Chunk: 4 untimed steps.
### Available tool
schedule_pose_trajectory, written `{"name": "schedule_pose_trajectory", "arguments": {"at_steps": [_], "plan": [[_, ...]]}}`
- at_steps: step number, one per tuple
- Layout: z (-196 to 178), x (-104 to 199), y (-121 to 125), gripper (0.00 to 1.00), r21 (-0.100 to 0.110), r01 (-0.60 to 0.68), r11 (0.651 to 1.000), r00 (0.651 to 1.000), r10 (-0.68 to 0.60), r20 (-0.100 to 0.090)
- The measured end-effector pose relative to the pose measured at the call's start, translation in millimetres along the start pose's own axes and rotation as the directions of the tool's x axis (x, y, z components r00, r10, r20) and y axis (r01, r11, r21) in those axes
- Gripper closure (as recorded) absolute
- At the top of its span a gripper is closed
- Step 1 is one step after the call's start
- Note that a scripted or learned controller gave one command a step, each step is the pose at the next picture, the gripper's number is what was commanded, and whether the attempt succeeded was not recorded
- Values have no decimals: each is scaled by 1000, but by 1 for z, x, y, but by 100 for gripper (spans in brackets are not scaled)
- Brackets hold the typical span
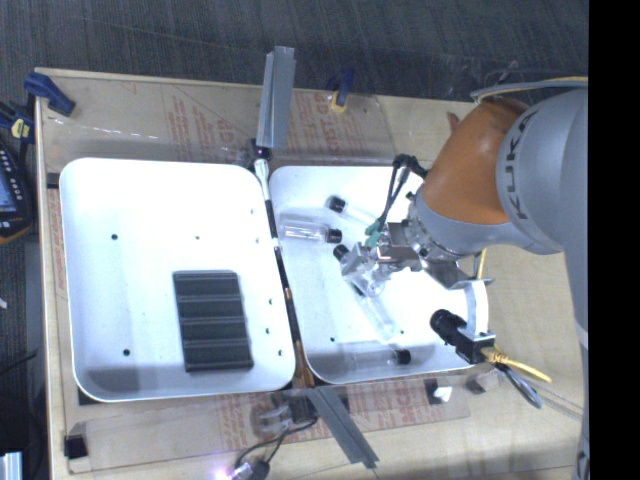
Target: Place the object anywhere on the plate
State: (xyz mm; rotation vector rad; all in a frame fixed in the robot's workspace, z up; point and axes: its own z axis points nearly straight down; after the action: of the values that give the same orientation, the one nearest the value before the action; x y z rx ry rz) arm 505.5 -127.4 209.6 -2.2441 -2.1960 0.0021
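Clear plastic tubes with black caps [312, 232] lie in the right bin [330, 353], near its left wall. The gripper [372, 266] hangs just right of them. The dark ridged plate [211, 320] sits in the left bin [100, 208], well apart.

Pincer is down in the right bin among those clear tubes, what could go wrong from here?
1. The pincer sits among several clear tubes; being transparent and close together, it may grab none or the wrong one.
2. The dark ridged plate lies in the left bin, across the divider, so a weakly held tube might drop in transit.
3. A round tube may roll off the ridged plate.
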Motion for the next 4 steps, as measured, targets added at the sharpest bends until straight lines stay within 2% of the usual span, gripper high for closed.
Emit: {"name": "schedule_pose_trajectory", "arguments": {"at_steps": [1, 2, 3, 4], "plan": [[-5, 49, 45, 100, 1, 57, 998, 998, -57, -1], [-7, 189, 62, 100, 1, 136, 991, 991, -136, -1], [20, 203, 13, 100, 6, -188, 982, 982, 188, 2], [100, 249, -31, 100, 5, -224, 975, 975, 224, 3]]}}
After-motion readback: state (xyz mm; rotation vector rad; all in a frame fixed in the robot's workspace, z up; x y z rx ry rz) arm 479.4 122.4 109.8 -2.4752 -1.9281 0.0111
